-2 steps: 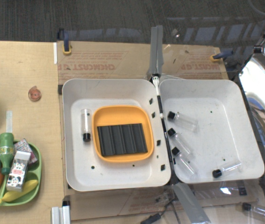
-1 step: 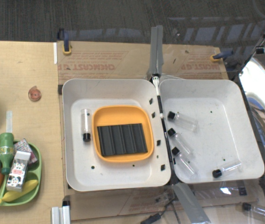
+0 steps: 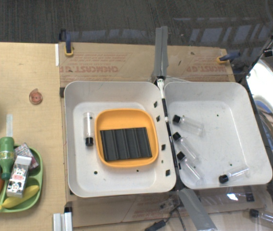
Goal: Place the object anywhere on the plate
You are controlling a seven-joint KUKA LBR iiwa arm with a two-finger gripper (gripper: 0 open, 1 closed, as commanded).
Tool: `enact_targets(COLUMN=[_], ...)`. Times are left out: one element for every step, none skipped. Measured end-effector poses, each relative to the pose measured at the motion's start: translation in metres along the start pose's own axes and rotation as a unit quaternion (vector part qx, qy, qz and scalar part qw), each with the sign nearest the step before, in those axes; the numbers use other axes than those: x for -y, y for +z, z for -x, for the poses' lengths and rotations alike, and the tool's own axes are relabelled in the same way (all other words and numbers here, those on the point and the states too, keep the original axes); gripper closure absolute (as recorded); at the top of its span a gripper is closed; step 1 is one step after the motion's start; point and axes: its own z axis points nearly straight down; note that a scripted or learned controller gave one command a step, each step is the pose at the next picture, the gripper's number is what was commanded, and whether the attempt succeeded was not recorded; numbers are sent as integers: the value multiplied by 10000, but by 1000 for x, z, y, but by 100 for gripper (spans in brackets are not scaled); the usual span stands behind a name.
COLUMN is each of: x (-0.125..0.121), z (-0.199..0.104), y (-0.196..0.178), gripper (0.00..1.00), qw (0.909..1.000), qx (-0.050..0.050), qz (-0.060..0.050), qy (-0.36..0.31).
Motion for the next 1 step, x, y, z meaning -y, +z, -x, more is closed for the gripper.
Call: enact_targets(x=[1], z=[0], y=[0], gripper=[100], qw=[10000], qx=[-6], qz=[-4], qy=[-33])
